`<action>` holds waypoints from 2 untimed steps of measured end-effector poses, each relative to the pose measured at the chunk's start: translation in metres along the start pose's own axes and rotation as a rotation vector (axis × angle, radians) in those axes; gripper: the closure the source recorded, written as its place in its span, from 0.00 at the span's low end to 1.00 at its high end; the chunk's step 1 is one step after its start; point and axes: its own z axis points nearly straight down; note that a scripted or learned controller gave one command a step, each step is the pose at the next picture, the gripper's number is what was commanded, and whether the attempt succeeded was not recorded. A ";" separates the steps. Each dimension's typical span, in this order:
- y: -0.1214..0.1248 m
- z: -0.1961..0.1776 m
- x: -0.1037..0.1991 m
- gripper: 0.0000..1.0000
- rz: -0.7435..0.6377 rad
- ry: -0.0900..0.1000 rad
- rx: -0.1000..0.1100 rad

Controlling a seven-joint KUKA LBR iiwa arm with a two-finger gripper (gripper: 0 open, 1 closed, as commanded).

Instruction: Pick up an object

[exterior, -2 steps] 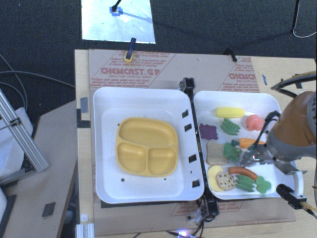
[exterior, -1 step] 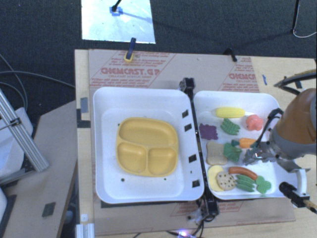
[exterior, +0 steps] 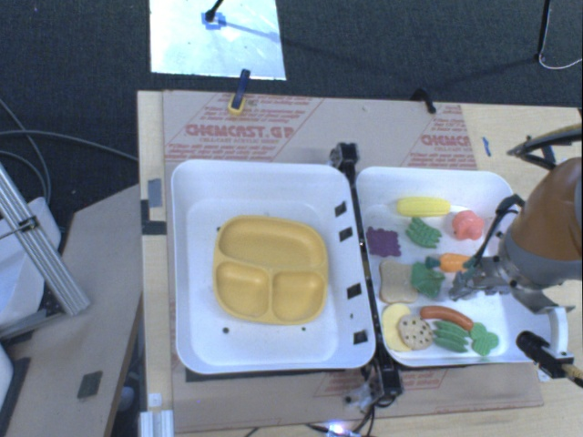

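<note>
Two white bins are sitting side by side: the left bin (exterior: 196,244) and the right bin (exterior: 492,185). One yellow divided tray (exterior: 271,269), with three compartments, is lying in the left bin. About ten toy foods are lying in the right bin, among them one yellow corn cob (exterior: 424,207) at twelve o'clock and one sausage (exterior: 444,316) at six o'clock.

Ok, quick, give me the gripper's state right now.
Gripper: low in the right bin among the toy food, next to the green leafy piece; open or shut cannot be told, and no item is visibly held.
</note>
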 end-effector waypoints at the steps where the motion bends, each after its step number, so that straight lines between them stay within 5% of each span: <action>1: 0.001 -0.010 0.000 1.00 -0.002 0.000 -0.002; 2: 0.002 -0.021 0.000 1.00 -0.004 0.001 -0.005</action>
